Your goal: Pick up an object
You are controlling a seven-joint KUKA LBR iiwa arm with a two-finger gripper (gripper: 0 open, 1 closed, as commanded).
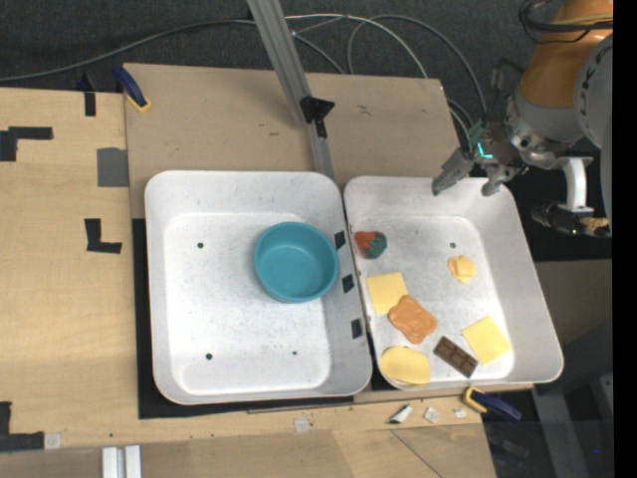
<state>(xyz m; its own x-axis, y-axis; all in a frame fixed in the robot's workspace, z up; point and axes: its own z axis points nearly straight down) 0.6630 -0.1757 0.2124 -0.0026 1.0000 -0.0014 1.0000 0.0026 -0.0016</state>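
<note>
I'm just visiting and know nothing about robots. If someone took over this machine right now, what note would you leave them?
Gripper: open, holding nothing, hovering over the far edge of the right bin.
Right bin holds: a red and green piece, two yellow squares, an orange piece, a yellow oval, a brown bar, a small yellow piece.
Left bin holds a blue bowl.
Done: nothing picked up yet.
Left: lower onto one item, grip, lift.

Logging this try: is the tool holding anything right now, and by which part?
Nothing is held. The tool hangs open over the far edge of the right bin, with nothing between its fingers.
</note>
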